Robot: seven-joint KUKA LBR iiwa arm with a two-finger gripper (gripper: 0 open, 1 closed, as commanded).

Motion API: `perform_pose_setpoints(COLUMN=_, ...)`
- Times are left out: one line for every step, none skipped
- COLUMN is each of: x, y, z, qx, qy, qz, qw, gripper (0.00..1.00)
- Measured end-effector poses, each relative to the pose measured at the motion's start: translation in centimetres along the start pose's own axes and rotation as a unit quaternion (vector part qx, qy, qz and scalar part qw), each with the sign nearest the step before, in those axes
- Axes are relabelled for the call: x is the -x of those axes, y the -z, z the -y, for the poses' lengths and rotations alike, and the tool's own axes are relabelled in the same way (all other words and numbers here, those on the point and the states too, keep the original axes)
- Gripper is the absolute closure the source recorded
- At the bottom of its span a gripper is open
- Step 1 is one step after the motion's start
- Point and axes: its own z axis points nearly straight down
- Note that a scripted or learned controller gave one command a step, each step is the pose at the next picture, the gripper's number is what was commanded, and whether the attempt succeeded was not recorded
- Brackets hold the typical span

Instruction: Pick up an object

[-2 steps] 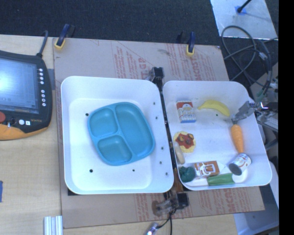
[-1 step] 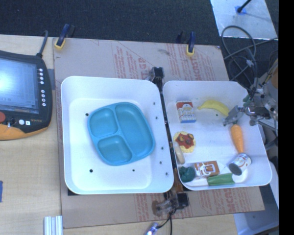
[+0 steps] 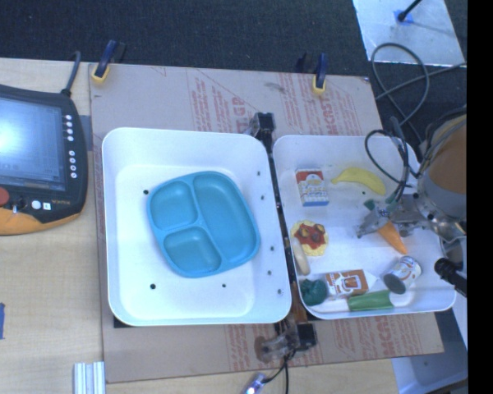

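Low in the frame, along the bottom wall of the right bin [image 3: 444, 306], a green stick [image 3: 370, 301] lies flat beside a small brown-and-white carton [image 3: 347, 283] and a dark green lump [image 3: 315, 290]. Just right of them a little can [image 3: 403, 272] rests on its side, grey end toward the bottom of the frame.

Up the right bin's left side come a pale stick [image 3: 300, 258], a round piece with a red top on yellow (it looks like a small pizza) [image 3: 311, 235], and a white, red and blue carton [image 3: 312, 187] near the top. A yellow banana [image 3: 359, 177] curves across the upper middle of that bin.

At the right of the bin sits an orange carrot [image 3: 391, 236], a short tapered cone pointing toward the lower right. The grey gripper [image 3: 381, 218] reaches in from the right edge and hangs right at the carrot's upper end; whether its fingers are apart or together I cannot tell, nor whether they touch the carrot. The arm [image 3: 448, 167] shows orange at the right edge, with black cables looping above it.

Left of centre, the left bin [image 3: 123, 286] holds a blue plate [image 3: 203, 222] with three compartments, tilted a little. A tablet [image 3: 29, 158] with a grey screen lies at the far left on the bench [image 3: 41, 318].
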Motion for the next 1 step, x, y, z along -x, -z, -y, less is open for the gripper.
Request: perform_pose_setpoints(x=0.12, y=1.06, z=-0.01, qx=0.0, qy=0.0, qz=0.001, qw=1.0, gripper=1.0)
